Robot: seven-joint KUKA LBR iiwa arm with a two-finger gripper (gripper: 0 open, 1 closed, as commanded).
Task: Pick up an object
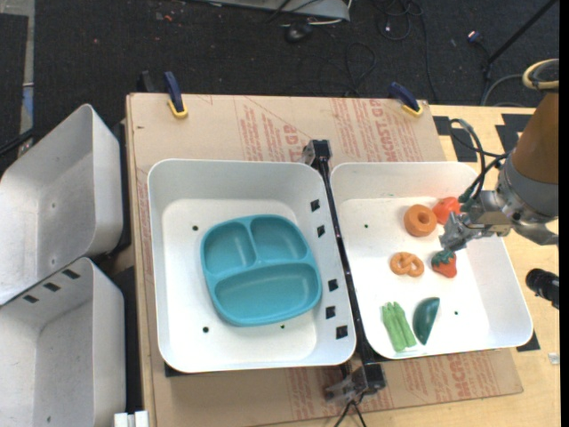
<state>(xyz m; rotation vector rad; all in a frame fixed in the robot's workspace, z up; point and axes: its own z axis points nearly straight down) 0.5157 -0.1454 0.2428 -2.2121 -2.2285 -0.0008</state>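
Camera view is showing the gripper hanging low in the right bin, jaws sitting right over a red strawberry; whether they are gripping it, I cannot tell.

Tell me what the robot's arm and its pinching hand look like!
The arm is chunky and rounded: grey near the wrist, with an orange-brown band above. Black cables loop beside it. Its small gripper is grey metal and boxy.

A flat brown cardboard-covered bench is seen, on which two shallow white plastic bins, left and right, are set side by side, touching.
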